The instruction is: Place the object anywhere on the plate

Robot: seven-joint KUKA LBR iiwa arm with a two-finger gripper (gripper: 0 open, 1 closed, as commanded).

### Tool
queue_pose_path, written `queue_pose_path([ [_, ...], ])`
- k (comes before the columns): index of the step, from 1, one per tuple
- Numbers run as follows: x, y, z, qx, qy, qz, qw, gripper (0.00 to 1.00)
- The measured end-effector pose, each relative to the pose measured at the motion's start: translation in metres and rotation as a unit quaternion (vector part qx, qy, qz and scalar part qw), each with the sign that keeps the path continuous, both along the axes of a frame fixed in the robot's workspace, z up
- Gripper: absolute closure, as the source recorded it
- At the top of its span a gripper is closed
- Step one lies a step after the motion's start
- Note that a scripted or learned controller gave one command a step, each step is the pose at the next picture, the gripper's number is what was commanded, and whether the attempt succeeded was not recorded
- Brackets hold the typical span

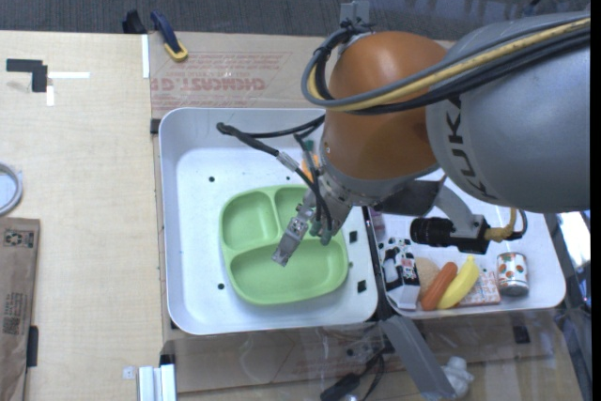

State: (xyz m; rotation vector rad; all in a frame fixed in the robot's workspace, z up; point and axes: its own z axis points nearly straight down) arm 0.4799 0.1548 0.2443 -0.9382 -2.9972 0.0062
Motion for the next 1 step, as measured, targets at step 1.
queue_pose_path([
  [1, 0.0011, -0.0014, 0.0082, -0.0006, 0.000, -0.002, 1.0000, 1.00],
])
